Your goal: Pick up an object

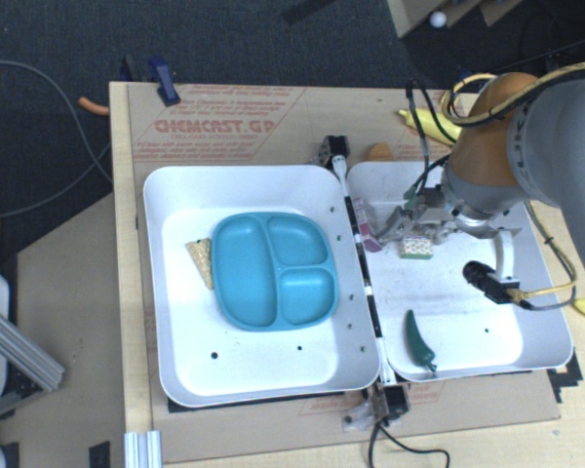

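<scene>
Hovering hand (416, 224) in right bin (536, 344), small patterned block (416, 248) seemingly just beneath, grip unclear

Divided plate (273, 267) in left bin (166, 291) (cracker (201, 256) tucked under left edge).

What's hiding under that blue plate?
A tan piece pokes out from under the plate's left edge, on the left bin. How far it runs underneath is covered.
</scene>
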Available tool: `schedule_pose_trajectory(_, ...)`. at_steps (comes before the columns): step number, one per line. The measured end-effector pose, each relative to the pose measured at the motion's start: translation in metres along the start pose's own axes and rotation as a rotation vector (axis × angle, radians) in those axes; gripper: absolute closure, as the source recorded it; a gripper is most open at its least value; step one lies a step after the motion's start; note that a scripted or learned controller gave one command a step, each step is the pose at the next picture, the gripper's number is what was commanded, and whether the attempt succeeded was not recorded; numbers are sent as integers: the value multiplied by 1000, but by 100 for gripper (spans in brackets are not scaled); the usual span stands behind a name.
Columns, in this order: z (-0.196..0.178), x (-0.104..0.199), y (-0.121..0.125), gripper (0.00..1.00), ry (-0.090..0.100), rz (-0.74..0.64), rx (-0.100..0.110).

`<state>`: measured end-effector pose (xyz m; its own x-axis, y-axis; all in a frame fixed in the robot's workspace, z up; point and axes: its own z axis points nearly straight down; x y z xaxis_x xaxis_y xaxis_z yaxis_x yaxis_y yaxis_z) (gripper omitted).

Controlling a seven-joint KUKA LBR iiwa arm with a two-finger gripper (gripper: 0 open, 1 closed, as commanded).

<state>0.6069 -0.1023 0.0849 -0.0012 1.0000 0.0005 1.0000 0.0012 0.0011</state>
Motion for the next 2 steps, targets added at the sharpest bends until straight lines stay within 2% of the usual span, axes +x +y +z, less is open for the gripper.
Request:
schedule_pose_trajectory(1,-10,0,0,100,-1,1,-1)
schedule_pose_trajectory(2,-101,58,-25,100,0,-1,-1)
